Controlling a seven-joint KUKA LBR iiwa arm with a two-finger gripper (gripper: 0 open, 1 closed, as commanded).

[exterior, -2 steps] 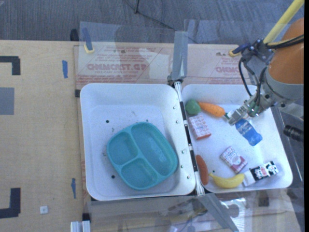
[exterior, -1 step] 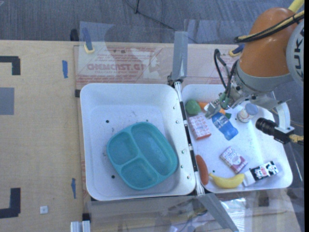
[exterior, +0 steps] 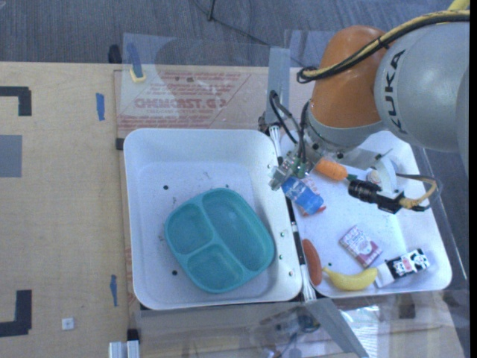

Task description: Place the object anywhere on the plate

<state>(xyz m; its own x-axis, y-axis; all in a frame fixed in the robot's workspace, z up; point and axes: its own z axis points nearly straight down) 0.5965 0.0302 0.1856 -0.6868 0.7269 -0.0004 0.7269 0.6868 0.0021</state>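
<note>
A robotics lab is showing here. An industrial KUKA arm (exterior: 417,73) with an orange band is reaching over two white bins (exterior: 141,162) sitting side by side on a plywood bench (exterior: 59,200). Black and blue tape marks are lying along the bench's left edge, cables are trailing over grey carpet (exterior: 112,6) beyond its far edge.

- 2 bins side by side on surface (exterior: 59,222).
- L bin (exterior: 149,162): plate (exterior: 218,239) inside, toward its near-right part.
- R bin (exterior: 432,259): pouch (exterior: 305,198) at far left, carrot (exterior: 330,171) just behind it.
- Sausage (exterior: 313,262) along R bin's left wall; banana (exterior: 351,278) just right of it, packet (exterior: 361,245) behind banana, small box (exterior: 408,262) near right corner.
</note>
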